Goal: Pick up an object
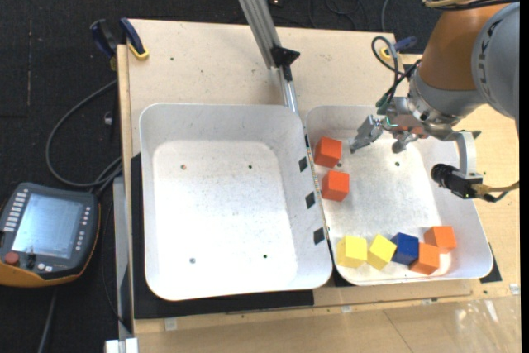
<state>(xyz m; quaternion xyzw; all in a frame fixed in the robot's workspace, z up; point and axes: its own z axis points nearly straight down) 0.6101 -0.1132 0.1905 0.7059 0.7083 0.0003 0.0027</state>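
Observation:
In the right bin (395, 198), two orange cubes lie near the left wall, one (329, 151) behind the other (335, 184). Along the front wall sit two yellow cubes (353, 250) (381, 250), a blue cube (405, 248) and two more orange cubes (442, 237) (427, 258). My gripper (382, 140) hangs over the back of this bin, just right of the rear orange cube. It is open, with nothing between its fingers (362, 139).
The left bin (215, 194) adjoins the right one. A slanted metal pole (256, 4) meets the bench at the bins' back junction. A blue-yellow clamp (124, 37) grips the bench's far left corner. A teach pendant (45, 231) lies on the floor to the left.

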